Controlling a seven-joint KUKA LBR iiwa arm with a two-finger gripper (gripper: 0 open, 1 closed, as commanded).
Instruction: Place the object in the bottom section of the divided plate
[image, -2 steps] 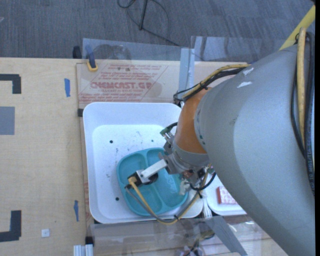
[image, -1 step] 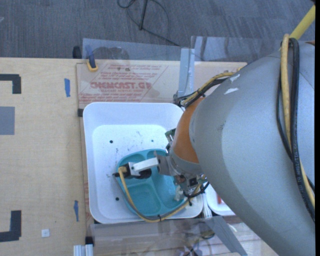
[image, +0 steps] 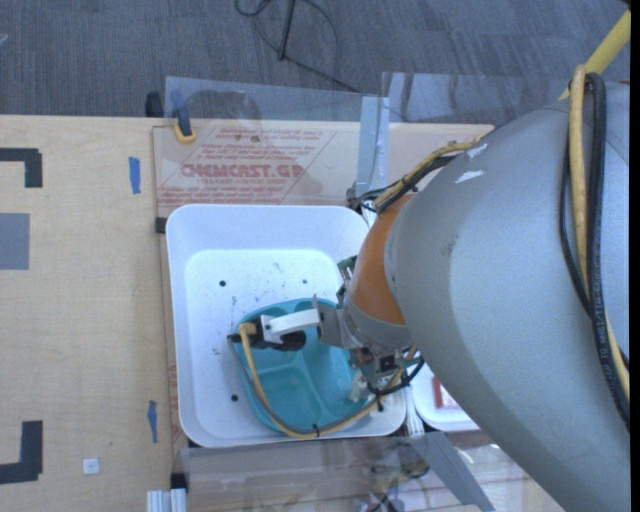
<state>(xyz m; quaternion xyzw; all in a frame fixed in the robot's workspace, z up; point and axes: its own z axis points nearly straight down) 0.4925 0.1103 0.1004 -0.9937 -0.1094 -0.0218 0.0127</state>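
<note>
The two-finger gripper (image: 365, 372) is held low at the right edge of the teal plastic divided plate (image: 300, 385), tucked under the grey arm with its orange band (image: 372, 285). Whether it is open or closed cannot be told, nor whether an object is carried, because the wrist covers that spot. This low stance over the plate is judged to suit a release into one section rather than a reach elsewhere.

The plate is seen lying on the floor of the shallow white left bin (image: 178, 300), toward that bin's near right corner, where it is within easy reach of an arm entering from the right. Small dark specks (image: 222, 284) are scattered on the bin's floor behind the plate. Beyond the bin's far wall a clear acrylic sheet with red lettering (image: 250, 165) is laid flat.
</note>
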